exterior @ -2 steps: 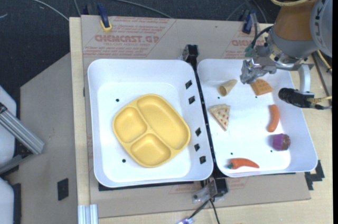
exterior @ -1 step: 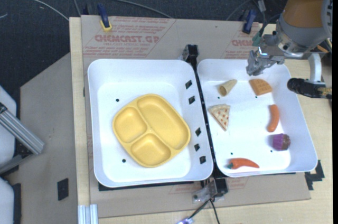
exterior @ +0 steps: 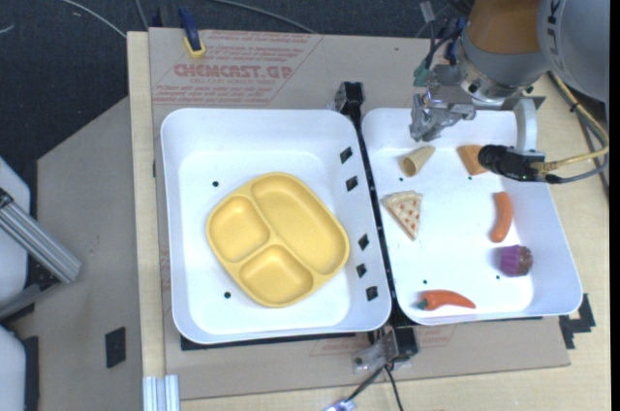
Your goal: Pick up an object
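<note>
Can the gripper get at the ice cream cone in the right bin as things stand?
Probably yes. The gripper hangs just above the ice cream cone, which lies apart from the pizza slice with bare bin floor around it.

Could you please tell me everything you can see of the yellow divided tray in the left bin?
The yellow divided tray lies flat on the floor of the left bin, near its middle and turned at a slant to the bin's walls. It looks like matte moulded plastic with rounded corners and a raised rim. Low ridges split it into three compartments: one long one along its upper right side and two smaller ones on the lower left. Nothing lies in any compartment, and only the bin floor touches it.
</note>
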Tool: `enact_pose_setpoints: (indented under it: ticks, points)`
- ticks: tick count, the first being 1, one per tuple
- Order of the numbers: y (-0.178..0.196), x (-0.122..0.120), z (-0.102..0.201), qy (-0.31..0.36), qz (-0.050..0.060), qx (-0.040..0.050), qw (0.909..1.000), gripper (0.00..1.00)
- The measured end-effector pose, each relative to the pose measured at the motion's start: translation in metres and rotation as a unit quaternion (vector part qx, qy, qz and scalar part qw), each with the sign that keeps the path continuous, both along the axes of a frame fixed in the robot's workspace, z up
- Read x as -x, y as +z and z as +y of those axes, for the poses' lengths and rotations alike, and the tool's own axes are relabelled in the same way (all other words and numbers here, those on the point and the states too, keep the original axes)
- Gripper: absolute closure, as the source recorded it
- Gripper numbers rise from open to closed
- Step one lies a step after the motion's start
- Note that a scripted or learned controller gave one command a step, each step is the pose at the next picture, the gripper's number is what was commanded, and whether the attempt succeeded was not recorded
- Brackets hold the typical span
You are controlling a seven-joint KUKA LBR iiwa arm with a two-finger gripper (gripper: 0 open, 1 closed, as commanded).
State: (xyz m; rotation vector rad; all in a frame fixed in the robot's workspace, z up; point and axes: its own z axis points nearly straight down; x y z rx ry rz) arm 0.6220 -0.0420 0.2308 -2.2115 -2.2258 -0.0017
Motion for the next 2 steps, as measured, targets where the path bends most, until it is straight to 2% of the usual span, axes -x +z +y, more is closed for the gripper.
enact_pose_setpoints:
  ticks: [2]
  points:
    - [-0.003, -0.019, 0.095, -0.001, -0.002, 0.0007, 1.0, 1.0]
